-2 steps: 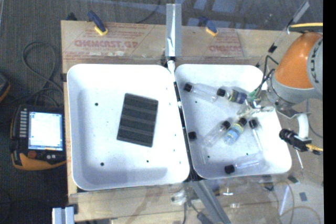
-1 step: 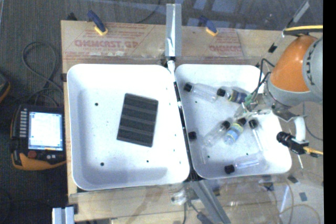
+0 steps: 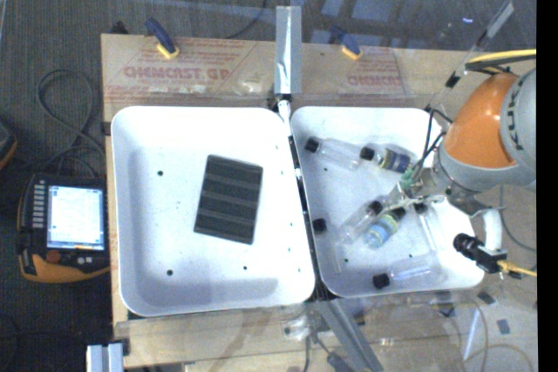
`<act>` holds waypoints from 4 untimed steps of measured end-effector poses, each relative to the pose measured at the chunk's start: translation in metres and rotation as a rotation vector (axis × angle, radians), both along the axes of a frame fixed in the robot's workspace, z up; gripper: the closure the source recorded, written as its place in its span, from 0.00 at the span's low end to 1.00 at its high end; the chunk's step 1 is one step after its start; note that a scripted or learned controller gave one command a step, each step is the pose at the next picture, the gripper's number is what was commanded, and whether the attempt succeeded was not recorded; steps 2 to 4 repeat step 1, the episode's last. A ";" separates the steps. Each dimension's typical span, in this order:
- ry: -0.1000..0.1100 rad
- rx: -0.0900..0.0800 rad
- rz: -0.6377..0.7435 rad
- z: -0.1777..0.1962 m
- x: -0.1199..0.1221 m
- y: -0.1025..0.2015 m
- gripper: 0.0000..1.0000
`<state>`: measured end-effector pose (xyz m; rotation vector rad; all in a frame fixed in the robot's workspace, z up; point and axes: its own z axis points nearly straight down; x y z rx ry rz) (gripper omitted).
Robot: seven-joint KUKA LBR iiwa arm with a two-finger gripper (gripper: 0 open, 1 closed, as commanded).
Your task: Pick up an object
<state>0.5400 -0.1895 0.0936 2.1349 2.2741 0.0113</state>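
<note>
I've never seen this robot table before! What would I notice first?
Probably the robot arm's bright orange band at the right edge, above the right bin, where several clear little bottles lie scattered. Next, the dark ribbed rectangle lying alone in the middle of the left bin.

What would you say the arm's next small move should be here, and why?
Probably a short, straight descent. The gripper sits low in the right bin, just above and right of the clear bottle with the blue label, among several other small bottles. I cannot see anything between its fingers, so nothing looks picked yet.
</note>
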 end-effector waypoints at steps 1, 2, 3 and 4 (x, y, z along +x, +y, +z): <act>-0.001 0.003 0.001 0.009 0.001 0.002 1.00; -0.001 0.003 0.001 0.009 0.001 0.002 1.00; -0.001 0.003 0.001 0.009 0.001 0.002 1.00; -0.001 0.003 0.001 0.009 0.001 0.002 1.00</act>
